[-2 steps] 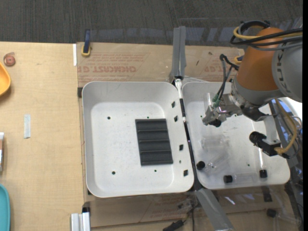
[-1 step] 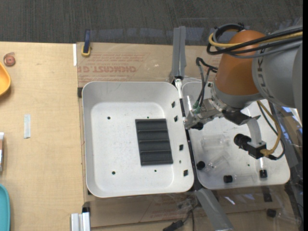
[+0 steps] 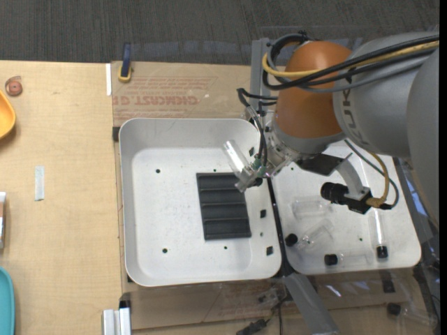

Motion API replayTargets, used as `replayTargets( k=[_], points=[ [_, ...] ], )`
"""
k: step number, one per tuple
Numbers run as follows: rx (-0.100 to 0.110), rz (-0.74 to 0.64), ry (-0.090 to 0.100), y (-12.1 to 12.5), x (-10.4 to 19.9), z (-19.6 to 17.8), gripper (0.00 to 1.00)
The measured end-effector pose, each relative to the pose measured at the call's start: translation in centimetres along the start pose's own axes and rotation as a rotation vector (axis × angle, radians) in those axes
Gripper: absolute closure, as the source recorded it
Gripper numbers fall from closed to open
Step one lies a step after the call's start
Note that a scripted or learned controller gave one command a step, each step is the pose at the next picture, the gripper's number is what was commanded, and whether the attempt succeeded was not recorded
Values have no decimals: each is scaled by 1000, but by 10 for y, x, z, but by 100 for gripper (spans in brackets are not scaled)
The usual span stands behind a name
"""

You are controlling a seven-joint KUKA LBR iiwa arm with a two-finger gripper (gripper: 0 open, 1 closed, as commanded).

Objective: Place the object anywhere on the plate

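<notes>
A black ridged rectangular plate [image 3: 223, 206] lies flat in the middle of the left white bin [image 3: 140, 187]. My gripper [image 3: 241, 172] hangs over the plate's upper right corner, close to the wall between the two bins. The grey arm with its orange band [image 3: 314, 96] comes in from the right above it. A clear, crumpled plastic object [image 3: 312, 220] rests in the right bin [image 3: 401, 246]. Whether anything sits in the gripper cannot be made out.
Small black pieces [image 3: 331, 259] and a thin white stick [image 3: 378, 229] lie in the right bin. On the wooden bench to the left are an orange item [image 3: 4, 117], a teal item [image 3: 5, 302] and a white strip [image 3: 39, 183]. Cardboard [image 3: 181, 89] sits behind the left bin.
</notes>
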State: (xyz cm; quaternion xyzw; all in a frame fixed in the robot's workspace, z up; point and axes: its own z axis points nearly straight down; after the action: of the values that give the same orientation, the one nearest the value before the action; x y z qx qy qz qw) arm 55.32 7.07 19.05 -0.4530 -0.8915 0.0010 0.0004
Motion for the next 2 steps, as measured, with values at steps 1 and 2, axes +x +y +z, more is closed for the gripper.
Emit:
replayTargets(
  k=[1, 2],
  points=[
    [1, -52, 1, -45, 55, 0, 100],
    [0, -60, -1, 59, 77, -48, 100]
  ],
)
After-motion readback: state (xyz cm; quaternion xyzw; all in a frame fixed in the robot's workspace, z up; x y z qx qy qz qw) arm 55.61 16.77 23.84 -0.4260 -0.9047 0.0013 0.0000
